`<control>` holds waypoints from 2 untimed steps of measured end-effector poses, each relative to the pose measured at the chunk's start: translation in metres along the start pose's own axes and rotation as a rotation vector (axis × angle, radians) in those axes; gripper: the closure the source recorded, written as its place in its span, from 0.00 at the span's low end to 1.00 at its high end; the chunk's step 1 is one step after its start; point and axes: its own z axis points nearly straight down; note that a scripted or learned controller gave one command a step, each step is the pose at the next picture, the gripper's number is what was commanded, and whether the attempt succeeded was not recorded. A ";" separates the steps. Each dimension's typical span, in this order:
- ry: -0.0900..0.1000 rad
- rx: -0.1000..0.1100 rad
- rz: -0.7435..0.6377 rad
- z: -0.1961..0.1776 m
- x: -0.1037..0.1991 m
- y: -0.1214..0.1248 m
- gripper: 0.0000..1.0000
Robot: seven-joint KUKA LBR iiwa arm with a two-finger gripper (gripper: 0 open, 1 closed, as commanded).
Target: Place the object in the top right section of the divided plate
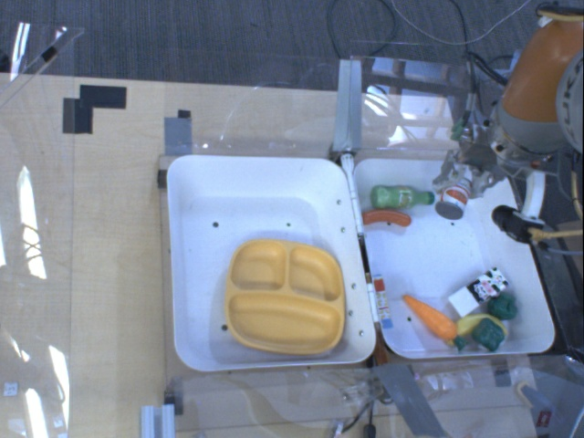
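A yellow divided plate lies in the left white bin, with two small sections on its far side and one long section nearer me. My gripper hangs over the back of the right bin. It is shut on a small tilted can with a red and white label and its grey end facing me. The can sits between the fingertips, just right of a green bottle.
The right bin also holds a red sausage, a carrot, a black-and-white cow-patterned block, a white block and green and yellow toys. A clear wall stands behind the bins.
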 end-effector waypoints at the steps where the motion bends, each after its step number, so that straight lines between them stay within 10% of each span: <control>1: 0.002 0.001 -0.191 0.020 0.115 -0.008 1.00; 2: 0.002 0.002 -0.283 0.029 0.169 -0.056 1.00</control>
